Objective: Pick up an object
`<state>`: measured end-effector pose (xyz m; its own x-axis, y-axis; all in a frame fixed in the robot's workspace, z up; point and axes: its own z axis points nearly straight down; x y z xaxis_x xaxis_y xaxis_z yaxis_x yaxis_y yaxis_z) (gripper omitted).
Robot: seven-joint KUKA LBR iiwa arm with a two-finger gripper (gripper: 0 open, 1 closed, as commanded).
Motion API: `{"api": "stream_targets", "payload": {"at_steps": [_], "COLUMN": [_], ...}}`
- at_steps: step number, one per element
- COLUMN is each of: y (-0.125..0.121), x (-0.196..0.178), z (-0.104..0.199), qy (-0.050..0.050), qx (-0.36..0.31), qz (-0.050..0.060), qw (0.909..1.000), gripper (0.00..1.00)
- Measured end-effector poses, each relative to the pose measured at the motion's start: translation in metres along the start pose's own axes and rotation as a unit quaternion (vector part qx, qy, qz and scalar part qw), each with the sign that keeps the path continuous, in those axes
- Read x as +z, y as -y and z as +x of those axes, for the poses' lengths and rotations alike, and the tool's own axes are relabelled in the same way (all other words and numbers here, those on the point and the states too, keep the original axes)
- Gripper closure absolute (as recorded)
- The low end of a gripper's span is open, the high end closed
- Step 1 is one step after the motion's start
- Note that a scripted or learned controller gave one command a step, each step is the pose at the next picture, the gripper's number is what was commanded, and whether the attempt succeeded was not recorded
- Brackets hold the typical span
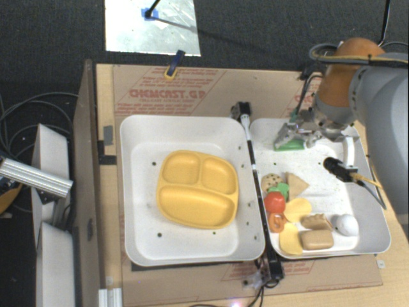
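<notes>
while the grey two-finger gripper (295, 135) hangs over a flat green plastic piece (289, 144), grip state cannot be told; risk: thin piece slides against the right white bin (377, 235) floor.

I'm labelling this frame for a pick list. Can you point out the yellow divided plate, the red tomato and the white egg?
yellow divided plate (195, 200): camera view, floor of its large lower compartment.
red tomato (275, 202): camera view, middle of its top.
white egg (347, 224): camera view, centre of its shell.
</notes>
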<state>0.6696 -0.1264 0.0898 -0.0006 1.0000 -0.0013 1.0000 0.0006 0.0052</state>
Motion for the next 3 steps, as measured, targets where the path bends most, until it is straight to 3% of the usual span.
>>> {"api": "stream_targets", "payload": {"at_steps": [1,2,3], "y": [-0.001,-0.001,0.000], "x": [-0.012,-0.011,0.004], "z": [0.002,0.002,0.019], "qy": [0.000,0.000,0.001], "qx": [-0.002,-0.003,-0.002], "qz": [-0.001,-0.001,0.001], "qw": [1.0000,1.0000,1.0000], "gripper": [1.00,0.00,0.00]}}
